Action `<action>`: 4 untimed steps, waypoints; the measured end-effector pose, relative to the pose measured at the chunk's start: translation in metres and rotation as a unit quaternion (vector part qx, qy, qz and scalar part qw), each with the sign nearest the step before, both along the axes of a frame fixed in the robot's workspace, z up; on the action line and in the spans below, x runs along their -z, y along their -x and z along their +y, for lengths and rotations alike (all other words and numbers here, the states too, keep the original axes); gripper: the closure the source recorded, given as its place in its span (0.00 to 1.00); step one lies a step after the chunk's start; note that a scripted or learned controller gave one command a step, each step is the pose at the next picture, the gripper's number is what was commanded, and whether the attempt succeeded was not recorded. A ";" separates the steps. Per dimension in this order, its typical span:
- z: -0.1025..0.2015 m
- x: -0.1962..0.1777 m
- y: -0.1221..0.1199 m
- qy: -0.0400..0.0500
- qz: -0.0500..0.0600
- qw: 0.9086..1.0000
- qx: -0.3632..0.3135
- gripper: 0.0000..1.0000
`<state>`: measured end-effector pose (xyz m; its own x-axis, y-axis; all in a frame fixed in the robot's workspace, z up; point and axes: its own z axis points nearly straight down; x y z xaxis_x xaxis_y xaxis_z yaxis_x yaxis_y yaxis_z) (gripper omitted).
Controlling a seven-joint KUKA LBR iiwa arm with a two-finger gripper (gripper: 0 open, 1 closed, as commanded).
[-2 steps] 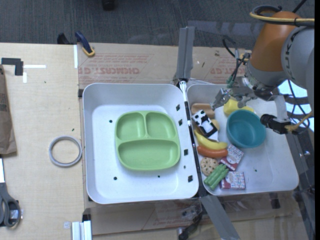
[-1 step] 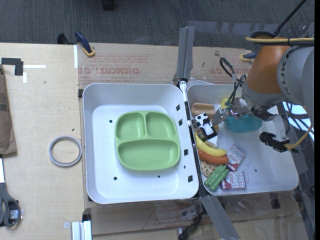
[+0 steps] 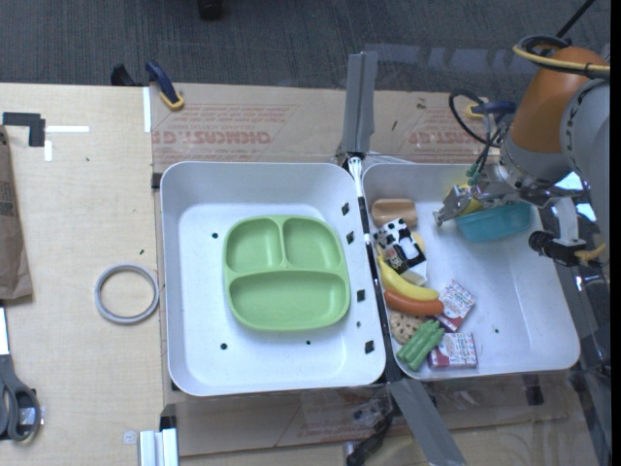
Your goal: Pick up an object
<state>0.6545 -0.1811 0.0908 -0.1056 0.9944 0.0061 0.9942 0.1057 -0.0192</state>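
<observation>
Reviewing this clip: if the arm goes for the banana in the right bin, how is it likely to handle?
The banana is curved and smooth-skinned, so it may swivel or slip between two fingers. It looks like a toy, probably light and stiff. It lies against the hot dog and the bin wall, so a push would likely jostle its neighbours.

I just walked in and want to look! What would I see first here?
First, the big green plate with three sections, alone in the left bin. Next, a jumble of toy food along the right bin's left side, with a yellow banana. At that bin's top, the robot's pincer sits beside a teal bowl.
</observation>
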 end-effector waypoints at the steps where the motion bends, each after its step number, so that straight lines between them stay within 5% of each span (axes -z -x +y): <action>1: -0.014 -0.032 -0.005 0.002 -0.011 0.994 -0.110 0.00; 2: -0.037 -0.002 0.014 -0.001 -0.012 0.993 -0.116 0.00; 3: -0.018 -0.002 0.013 0.001 -0.011 0.986 -0.164 0.00; 4: -0.019 -0.013 0.012 0.002 -0.013 0.987 -0.162 1.00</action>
